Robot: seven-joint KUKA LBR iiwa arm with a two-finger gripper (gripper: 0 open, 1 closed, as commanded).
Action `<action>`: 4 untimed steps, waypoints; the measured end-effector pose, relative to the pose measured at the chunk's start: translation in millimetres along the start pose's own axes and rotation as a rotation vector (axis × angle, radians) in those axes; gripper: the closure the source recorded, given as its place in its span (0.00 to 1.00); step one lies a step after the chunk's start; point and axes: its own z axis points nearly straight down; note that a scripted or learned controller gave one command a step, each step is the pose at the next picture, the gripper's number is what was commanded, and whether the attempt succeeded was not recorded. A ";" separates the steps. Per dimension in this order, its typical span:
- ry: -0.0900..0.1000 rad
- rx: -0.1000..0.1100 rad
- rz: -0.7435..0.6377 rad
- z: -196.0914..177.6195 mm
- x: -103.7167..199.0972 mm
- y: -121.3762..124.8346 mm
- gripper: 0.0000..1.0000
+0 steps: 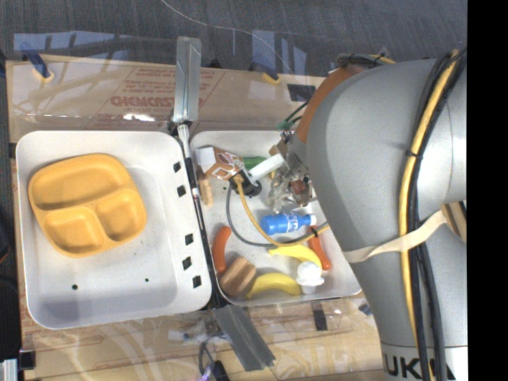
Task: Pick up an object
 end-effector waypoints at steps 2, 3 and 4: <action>0.000 0.001 0.055 -79.0 -35.5 23.2 1.00; 0.000 -0.001 0.054 -62.6 -8.3 66.6 1.00; -0.001 0.002 0.049 -56.0 -36.1 -26.2 1.00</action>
